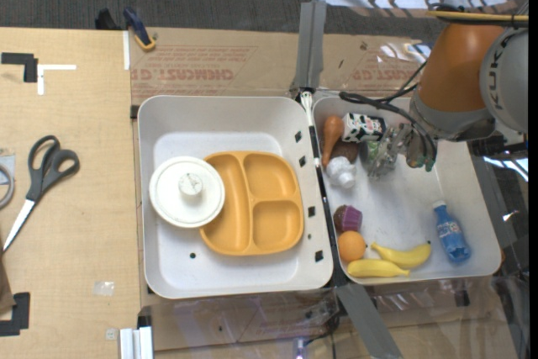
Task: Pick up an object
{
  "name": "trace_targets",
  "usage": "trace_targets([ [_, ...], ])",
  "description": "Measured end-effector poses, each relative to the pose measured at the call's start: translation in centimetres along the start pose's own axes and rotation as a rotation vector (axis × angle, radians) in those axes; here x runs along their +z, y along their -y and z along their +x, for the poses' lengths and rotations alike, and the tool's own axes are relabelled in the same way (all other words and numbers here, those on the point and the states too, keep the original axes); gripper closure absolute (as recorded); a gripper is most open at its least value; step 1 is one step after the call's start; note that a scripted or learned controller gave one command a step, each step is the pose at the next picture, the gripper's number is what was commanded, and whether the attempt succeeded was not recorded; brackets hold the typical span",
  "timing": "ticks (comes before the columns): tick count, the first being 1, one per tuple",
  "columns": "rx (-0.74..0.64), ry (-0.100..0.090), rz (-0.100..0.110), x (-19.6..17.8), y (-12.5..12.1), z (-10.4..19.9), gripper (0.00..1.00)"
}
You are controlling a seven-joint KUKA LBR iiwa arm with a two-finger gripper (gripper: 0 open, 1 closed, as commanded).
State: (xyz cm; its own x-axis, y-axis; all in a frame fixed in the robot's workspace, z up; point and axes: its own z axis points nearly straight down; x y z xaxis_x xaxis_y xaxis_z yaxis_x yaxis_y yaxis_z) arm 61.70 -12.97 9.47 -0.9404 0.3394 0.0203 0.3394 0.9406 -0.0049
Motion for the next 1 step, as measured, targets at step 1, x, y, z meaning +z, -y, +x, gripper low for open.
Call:
trace_targets([
  [1,-0.334,0.029,-0.001,0.0,9.23,-1.63,1.0],
])
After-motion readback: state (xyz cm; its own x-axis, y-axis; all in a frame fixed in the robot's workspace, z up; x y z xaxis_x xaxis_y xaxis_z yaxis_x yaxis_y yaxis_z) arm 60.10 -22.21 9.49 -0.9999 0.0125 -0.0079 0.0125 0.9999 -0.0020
